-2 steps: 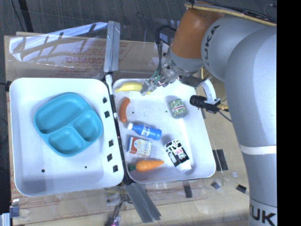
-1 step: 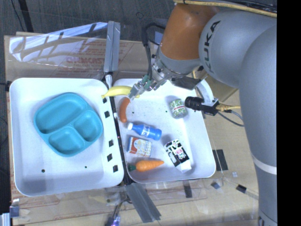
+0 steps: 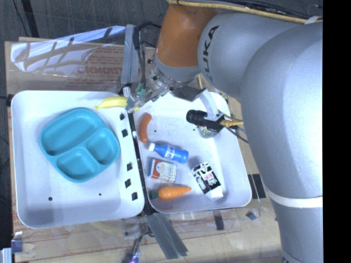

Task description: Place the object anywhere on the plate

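Note:
A blue divided plate [image 3: 80, 143] lies in the left bin [image 3: 33, 201]. A yellow banana [image 3: 112, 102] rests at that bin's top edge, just above the plate's upper right corner. My gripper [image 3: 135, 96] hangs over the wall between the two bins, right at the banana's right end. The banana's tip reaches the gripper, but the wrist hides whether anything is gripped.
The right bin [image 3: 236, 163] holds an orange sausage [image 3: 144, 128], a blue and white bottle [image 3: 169, 153], a small carton [image 3: 163, 171], a carrot [image 3: 171, 192] and a black and white carton [image 3: 207, 179]. The big grey arm covers the right side.

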Motion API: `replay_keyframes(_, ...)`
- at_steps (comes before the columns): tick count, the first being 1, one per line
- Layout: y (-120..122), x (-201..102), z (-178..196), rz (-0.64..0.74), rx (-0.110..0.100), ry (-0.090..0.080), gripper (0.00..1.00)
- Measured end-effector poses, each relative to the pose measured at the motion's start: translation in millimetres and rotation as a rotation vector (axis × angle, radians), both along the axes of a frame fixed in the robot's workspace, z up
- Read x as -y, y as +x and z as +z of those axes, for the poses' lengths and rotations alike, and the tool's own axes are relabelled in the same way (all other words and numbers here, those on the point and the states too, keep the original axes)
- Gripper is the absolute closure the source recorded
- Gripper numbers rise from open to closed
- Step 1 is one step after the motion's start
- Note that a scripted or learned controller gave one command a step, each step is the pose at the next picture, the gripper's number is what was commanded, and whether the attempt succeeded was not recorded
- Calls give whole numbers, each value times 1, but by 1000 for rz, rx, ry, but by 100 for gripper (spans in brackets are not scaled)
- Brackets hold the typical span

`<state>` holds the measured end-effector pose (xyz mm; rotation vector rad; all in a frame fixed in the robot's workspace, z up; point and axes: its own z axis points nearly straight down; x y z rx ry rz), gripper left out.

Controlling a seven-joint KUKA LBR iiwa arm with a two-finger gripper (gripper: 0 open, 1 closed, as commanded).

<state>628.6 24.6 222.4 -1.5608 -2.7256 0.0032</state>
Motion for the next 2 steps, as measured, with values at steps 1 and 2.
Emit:
replay_keyframes(1, -53, -33, -32, -5, -4, 0, 100)
replay_keyframes(2, -53, -33, -32, -6, -3, 0, 0)
